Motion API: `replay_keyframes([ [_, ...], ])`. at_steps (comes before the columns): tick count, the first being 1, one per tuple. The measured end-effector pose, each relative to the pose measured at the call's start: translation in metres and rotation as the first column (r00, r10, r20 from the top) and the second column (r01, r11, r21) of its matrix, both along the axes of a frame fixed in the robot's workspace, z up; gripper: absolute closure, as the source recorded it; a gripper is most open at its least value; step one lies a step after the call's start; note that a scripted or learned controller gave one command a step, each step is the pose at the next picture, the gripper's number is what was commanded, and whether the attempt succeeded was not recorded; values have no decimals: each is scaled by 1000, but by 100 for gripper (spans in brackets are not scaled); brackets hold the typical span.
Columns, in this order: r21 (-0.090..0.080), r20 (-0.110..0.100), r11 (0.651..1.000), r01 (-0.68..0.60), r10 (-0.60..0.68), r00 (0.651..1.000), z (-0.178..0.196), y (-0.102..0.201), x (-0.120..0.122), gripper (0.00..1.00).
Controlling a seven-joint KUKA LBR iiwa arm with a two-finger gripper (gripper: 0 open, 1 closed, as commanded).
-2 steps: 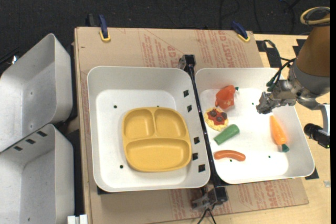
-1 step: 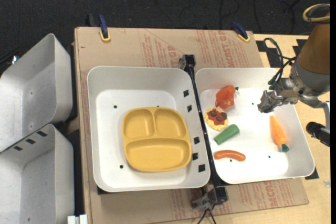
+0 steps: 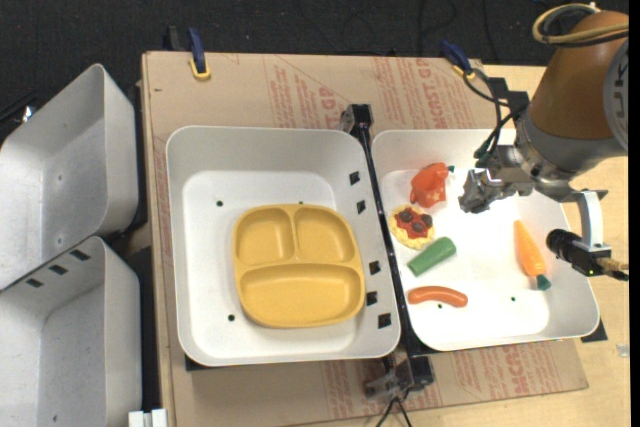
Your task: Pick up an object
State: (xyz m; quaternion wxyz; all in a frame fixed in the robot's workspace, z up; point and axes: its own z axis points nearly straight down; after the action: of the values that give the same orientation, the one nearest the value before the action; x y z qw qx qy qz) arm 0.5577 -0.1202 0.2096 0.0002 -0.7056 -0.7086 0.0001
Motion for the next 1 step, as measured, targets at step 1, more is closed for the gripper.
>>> replay_keyframes([
  [1, -1, 2, 1000, 0, 0, 1000, 0, 51, 14, 100],
])
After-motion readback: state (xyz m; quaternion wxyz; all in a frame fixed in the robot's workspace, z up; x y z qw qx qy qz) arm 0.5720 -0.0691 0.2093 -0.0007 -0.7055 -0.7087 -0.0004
